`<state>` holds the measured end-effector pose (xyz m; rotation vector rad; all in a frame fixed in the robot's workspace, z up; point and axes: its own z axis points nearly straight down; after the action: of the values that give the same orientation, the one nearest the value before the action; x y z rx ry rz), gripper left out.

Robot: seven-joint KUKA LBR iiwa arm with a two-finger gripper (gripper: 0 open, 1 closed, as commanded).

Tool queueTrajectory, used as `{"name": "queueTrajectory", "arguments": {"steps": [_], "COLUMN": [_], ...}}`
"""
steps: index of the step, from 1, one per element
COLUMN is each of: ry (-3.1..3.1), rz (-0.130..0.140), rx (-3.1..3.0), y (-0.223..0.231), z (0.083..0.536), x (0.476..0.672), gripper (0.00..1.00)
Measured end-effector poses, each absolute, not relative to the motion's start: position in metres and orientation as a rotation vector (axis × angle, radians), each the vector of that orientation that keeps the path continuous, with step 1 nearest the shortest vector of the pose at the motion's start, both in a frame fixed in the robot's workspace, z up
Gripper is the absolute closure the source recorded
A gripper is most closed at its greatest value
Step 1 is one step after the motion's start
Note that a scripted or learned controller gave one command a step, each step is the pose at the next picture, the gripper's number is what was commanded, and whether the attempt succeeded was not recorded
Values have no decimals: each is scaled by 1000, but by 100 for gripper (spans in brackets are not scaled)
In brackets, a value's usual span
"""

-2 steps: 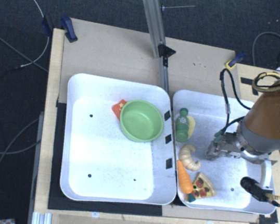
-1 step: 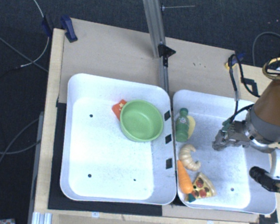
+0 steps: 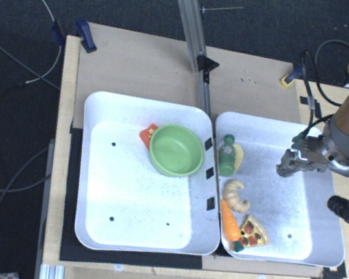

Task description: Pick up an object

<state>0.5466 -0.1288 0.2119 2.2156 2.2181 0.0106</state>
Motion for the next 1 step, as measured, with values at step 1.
{"name": "queueTrajectory", "arguments": {"steps": [1], "ry": [2228], "rz": [7], "rx": [2214], "y": [-72], "z": [208], "x": [564], "gripper": [100]}}
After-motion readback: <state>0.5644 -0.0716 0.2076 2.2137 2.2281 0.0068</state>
